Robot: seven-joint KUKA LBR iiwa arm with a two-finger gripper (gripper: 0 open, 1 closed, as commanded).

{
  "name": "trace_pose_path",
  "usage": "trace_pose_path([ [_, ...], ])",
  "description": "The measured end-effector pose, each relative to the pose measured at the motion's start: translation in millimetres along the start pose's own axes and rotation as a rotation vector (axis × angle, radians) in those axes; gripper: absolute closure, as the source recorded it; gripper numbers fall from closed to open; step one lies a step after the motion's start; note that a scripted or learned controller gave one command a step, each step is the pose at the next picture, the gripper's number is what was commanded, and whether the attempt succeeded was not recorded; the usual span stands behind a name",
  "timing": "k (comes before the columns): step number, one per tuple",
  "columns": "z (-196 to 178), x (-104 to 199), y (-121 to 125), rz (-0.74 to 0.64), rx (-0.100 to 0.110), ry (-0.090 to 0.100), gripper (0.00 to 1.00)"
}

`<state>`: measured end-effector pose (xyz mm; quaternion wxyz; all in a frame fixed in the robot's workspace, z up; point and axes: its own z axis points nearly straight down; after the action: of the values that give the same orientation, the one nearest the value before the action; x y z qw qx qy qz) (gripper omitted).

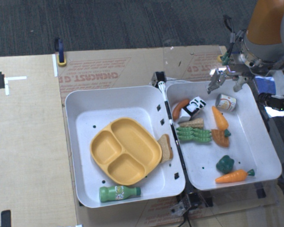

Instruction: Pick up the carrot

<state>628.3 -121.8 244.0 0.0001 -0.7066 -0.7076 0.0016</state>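
Carrot (232,177) lying flat near the front rim of the right bin (261,140), at about 5 o'clock within that bin, green leafy end pointing to 3 o'clock. Just beside it, toward 11 o'clock: dark green broccoli piece (225,163). Farther up the bin: second, smaller carrot (219,118), set on a slant, with an orange-brown item (221,137) close below it and a green pea pod (194,135) stretched toward 9 o'clock. Above the pod: pale stick-shaped piece (190,124), red sausage (180,108) and black-and-white object (195,105) near the bin's left wall. Small tin can (226,102) on its side at 1 o'clock in the bin. Gripper (226,82) above the bin's back rim, well apart from the carrot at the front, fingers spread, nothing between them; grey arm with orange band (267,15) entering from 2 o'clock. Left bin (80,140): yellow divided plate (126,151) at centre, slice of bread (166,148) touching its 3 o'clock edge, green bottle (118,192) lying flat at 6 o'clock.
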Motion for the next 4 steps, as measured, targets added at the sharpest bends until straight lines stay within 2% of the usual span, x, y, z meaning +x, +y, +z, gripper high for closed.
trace_pose_path([
  [1, 113, -42, -76, 0.457, 0.003, 0.003, 0.0],
  [2, 153, -44, -67, 0.511, 0.004, 0.003, 0.0],
  [3, 144, -44, -66, 0.513, 0.005, 0.003, 1.0],
  [4, 144, -44, -66, 0.513, 0.005, 0.003, 0.0],
])
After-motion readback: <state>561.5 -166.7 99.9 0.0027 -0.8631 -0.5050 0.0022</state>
